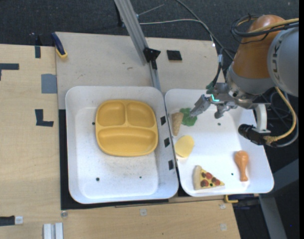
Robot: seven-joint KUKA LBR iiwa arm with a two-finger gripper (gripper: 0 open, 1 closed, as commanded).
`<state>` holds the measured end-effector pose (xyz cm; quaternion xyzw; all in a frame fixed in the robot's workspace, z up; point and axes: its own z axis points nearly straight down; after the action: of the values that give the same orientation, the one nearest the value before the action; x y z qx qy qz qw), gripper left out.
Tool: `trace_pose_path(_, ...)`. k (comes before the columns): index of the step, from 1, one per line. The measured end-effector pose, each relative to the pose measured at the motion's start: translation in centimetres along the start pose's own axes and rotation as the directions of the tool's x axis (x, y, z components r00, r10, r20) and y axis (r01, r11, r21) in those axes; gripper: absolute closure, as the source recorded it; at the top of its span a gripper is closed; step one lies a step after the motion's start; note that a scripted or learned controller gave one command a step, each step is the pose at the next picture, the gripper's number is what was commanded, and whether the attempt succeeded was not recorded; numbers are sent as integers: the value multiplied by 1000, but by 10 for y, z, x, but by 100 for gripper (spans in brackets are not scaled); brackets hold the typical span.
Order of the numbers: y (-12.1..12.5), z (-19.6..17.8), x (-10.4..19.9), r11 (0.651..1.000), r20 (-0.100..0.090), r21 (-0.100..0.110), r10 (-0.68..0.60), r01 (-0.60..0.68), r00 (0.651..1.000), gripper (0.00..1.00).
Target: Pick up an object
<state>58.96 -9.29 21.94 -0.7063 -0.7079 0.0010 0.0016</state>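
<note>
- The gripper (207, 106) hangs over the right bin (256, 185); whether it is spread or pinching cannot be told.
- A green toy (187, 117) lies just beside it, likely its target.

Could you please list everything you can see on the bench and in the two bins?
Bins: two, white, side by side; left, right.
Divided plate: one, yellow, in left bin.
Green toy: one, right bin's upper left, at the gripper's fingertip.
Tan piece: one, beside the green toy.
Yellow slice: one, right bin's left side.
Pizza slice: one, right bin's front.
Drumstick: one, orange, right bin's right side.
Clamp: one, blue and yellow, bench's back left.
Arm: one, grey and orange.
Gripper: one, over right bin.
</note>
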Motion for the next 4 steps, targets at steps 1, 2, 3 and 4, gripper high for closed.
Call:
trace_pose_path(1, 1, -1, 0, 1000, 0, -2, 0, 0, 1000, 0)
trace_pose_path(2, 0, 62, -5, 1000, 2, 4, 1, -1, 1000, 0)
trace_pose_path(3, 6, 109, -4, 1000, 2, 2, 1, -1, 1000, 0)
trace_pose_path(4, 7, 134, -4, 1000, 3, -4, 0, 0, 1000, 0)
